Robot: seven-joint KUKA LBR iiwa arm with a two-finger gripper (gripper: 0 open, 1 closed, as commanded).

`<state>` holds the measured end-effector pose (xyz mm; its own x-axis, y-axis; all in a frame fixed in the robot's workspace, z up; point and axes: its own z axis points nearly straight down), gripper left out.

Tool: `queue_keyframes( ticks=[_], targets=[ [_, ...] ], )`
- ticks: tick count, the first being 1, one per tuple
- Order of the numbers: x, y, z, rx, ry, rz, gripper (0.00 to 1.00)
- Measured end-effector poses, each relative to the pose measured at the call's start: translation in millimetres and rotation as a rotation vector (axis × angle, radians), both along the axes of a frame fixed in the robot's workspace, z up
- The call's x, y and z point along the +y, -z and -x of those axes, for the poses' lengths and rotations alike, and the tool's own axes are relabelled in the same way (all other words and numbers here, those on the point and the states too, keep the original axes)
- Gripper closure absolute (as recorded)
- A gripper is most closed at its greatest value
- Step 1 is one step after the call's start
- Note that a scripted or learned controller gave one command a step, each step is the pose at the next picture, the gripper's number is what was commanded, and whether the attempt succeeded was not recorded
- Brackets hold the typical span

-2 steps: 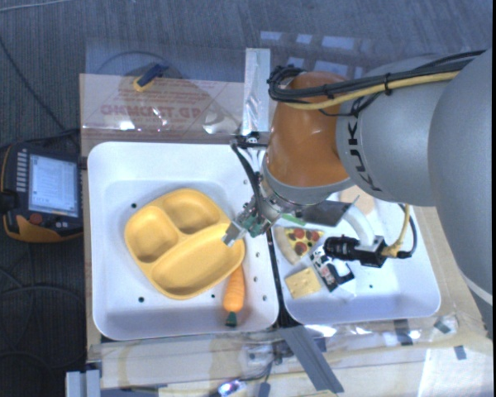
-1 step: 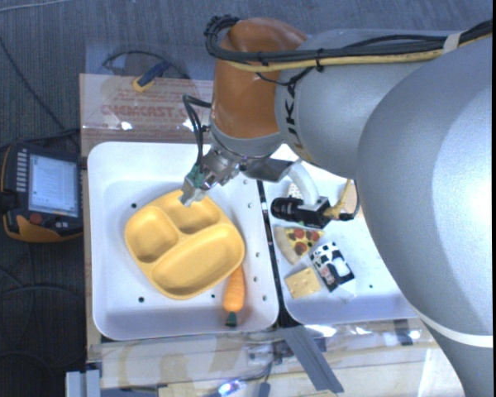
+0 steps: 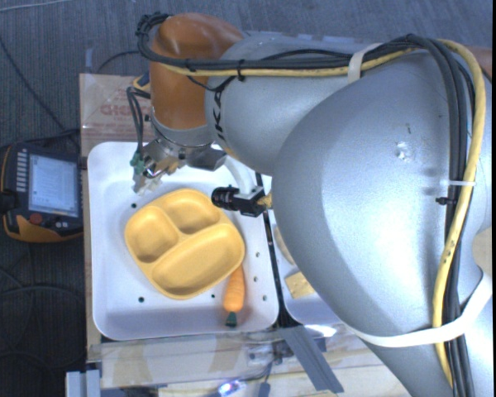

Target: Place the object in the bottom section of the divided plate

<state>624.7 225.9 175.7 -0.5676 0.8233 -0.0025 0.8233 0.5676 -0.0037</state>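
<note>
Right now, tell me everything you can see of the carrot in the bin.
The carrot is a small orange one with a dark green stub at its lower end, and looks like a plastic toy. It lies flat on the floor of the left white bin, pointing roughly up and down in the camera view. Its upper end sits against the lower right rim of the yellow divided plate. It lies outside the plate's sections.

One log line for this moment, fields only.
gripper: above plate's top edge, fingers unclear | carrot: in bin, beside yellow divided plate | placement: not done

Even, fairly bright overhead light, soft shadows in the white bin (image 3: 107, 304), mild glare on the grey arm (image 3: 372, 180).
</note>
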Motion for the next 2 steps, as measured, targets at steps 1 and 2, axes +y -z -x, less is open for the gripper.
queue_keyframes(
  ticks=[1,2],
  targets=[
    [-4.8,-46.2,6.4,-0.002,0.238,0.001,1.0],
    [-1.7,-88.7,45.7,-0.002,0.438,0.001,1.0]
  ],
)
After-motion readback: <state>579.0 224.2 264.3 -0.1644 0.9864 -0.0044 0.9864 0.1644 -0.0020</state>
